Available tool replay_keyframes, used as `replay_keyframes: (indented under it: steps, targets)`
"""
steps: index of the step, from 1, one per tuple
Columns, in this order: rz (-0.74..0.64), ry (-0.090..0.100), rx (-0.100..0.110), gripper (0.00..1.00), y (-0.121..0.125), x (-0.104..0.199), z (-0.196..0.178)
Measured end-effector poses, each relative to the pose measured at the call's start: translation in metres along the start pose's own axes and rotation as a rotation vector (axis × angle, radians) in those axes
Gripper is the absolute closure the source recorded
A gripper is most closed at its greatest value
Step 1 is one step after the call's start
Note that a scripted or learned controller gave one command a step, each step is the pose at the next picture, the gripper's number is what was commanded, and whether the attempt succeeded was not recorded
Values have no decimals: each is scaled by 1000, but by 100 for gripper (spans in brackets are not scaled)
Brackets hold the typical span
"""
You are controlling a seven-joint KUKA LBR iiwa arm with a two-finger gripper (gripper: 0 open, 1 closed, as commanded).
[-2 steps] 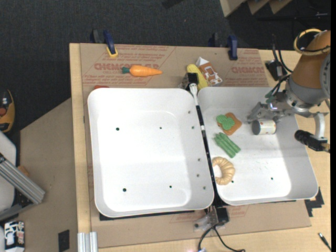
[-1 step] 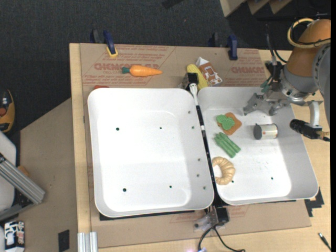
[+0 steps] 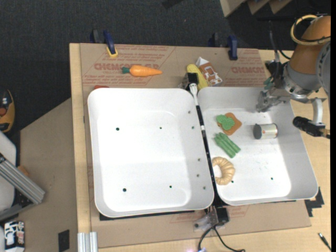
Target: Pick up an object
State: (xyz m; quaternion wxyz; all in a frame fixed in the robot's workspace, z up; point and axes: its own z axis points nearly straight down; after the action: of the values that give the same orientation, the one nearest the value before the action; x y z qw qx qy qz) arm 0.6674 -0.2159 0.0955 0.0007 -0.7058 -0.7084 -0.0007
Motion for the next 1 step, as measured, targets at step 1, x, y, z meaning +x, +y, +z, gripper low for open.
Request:
replay_keyframes:
  steps: [1]
  targets:
    - [-2,0,3,100,-1,92,11]
